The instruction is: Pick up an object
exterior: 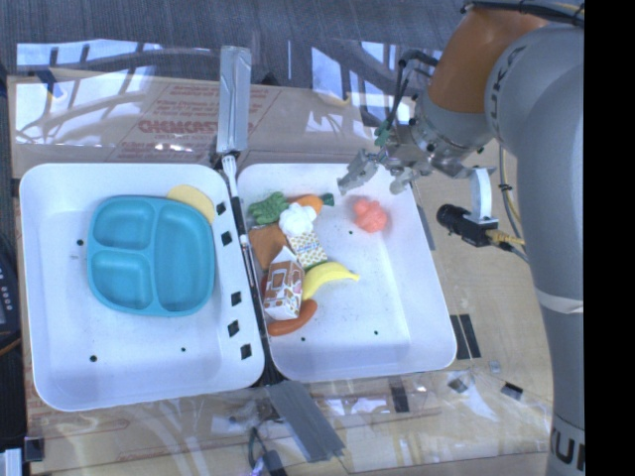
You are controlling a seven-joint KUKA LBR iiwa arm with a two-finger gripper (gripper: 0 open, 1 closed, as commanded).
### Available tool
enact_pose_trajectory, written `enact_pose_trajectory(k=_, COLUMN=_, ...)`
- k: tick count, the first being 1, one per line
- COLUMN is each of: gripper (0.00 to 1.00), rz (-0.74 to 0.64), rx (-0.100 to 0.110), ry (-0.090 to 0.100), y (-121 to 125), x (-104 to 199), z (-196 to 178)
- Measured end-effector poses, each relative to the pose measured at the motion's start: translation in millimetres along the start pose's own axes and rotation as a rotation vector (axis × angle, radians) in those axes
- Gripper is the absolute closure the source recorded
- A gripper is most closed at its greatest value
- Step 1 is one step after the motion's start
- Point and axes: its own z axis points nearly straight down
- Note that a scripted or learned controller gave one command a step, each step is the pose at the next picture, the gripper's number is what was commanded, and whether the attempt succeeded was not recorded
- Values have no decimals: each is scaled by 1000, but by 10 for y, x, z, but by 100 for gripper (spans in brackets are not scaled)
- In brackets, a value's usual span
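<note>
Gripper (378, 178) hangs with fingers spread wide and nothing between them, above the right bin's (417, 300) far edge. Pink toy (370, 214) lies just near of it. We fear the rounded toy squirting sideways on closing.

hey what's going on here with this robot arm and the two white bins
A grey arm reaches in from the right, its gripper open above the far edge of the right bin, holding nothing. Closest to it lies a small orange-pink lump. A heap of toy food sits along that bin's left side, including a banana and a carrot. The left bin holds a blue divided plate with a yellow piece behind it. Nothing has been picked up yet.
</note>
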Motion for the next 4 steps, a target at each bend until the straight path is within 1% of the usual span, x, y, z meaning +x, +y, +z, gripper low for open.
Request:
enact_pose_trajectory(k=1, gripper=0, rz=52, rx=4, ry=1, y=-506, x=377, z=1144)
enact_pose_trajectory(k=2, gripper=0, rz=9, rx=-9, ry=-6, y=127, x=500, z=1346)
enact_pose_trajectory(k=3, gripper=0, rz=-44, rx=-4, ry=-2, y=-463, x=559, z=1369)
enact_pose_trajectory(k=4, gripper=100, rz=-49, rx=-2, ry=-2, y=-460, x=569, z=1273)
